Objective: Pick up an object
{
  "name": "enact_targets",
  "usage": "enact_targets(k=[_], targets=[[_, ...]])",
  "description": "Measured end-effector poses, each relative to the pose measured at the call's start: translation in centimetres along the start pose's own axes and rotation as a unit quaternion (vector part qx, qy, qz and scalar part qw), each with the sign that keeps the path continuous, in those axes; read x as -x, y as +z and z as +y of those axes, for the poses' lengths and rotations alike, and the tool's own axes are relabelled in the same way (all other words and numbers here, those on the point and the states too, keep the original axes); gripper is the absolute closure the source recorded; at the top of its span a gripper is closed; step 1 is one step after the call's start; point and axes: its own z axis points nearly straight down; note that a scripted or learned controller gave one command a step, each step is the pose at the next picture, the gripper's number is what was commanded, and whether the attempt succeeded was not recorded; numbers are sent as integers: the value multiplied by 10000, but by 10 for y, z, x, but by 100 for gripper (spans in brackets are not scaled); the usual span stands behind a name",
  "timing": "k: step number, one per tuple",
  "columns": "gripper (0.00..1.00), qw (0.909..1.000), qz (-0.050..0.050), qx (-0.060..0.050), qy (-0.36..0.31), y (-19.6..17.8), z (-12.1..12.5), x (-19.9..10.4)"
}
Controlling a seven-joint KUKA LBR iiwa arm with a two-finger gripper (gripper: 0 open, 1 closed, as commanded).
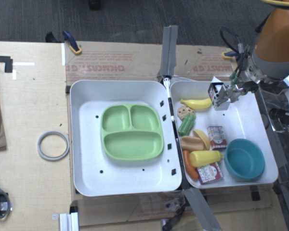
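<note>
Red lettering is running across the cardboard sheet (pixel 111 64) lying behind the left bin (pixel 82 143), printed upside down from this view; it is reading roughly as "CHEMICAL GE", though the letters are faint. A similar red print is showing on the cardboard behind the right bin (pixel 260 124), too blurred to read. The small red cartons (pixel 216 136) are bearing labels too small to read.

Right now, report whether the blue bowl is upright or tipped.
Upright: the blue bowl sits in the right bin, its open mouth facing up.
</note>
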Motion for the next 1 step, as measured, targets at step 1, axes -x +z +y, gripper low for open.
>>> enact_targets(k=[1], targets=[[0, 10000, -1, -1, 1, 0, 0, 0]])
